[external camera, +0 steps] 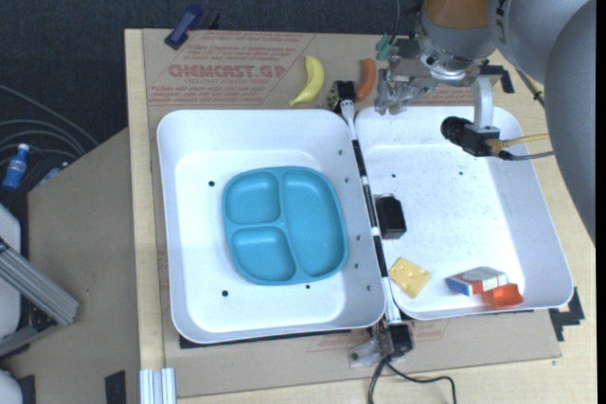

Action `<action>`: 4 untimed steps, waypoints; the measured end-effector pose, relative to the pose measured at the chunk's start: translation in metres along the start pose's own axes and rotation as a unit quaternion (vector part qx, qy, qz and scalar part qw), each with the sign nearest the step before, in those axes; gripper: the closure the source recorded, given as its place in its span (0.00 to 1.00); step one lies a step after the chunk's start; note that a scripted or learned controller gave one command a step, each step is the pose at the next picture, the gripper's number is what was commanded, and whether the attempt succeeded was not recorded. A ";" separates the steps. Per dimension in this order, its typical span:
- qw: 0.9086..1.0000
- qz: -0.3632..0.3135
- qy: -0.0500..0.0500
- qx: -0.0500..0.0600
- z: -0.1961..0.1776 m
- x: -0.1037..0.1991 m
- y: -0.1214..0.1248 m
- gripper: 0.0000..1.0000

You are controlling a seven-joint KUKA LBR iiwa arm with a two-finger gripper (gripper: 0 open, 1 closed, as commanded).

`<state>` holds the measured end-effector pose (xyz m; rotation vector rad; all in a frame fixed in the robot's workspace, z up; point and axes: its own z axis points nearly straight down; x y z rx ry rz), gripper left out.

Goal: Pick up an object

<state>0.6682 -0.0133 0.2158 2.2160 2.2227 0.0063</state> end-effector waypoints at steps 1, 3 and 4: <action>1.000 0.000 0.000 -0.001 -0.010 0.000 0.001 1.00; 1.000 -0.001 0.000 -0.003 -0.031 0.001 0.002 1.00; 1.000 0.001 0.000 0.001 -0.035 0.046 -0.001 1.00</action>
